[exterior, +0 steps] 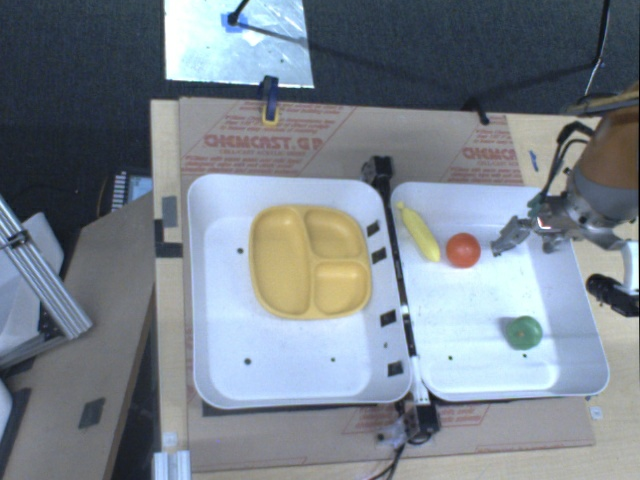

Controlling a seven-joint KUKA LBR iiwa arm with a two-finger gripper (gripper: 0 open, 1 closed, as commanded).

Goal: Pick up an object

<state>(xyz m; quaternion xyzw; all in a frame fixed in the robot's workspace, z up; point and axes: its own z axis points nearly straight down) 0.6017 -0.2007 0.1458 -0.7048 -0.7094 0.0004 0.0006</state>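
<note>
Since your gripper hangs with fingers apart and empty beside the small round orange-red ball, nothing's picked up yet.

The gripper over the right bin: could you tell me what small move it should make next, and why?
Probably shift the gripper slightly toward the orange-red ball and lower onto it. The ball lies just beside the gripper, nearer than the banana or green ball.
</note>
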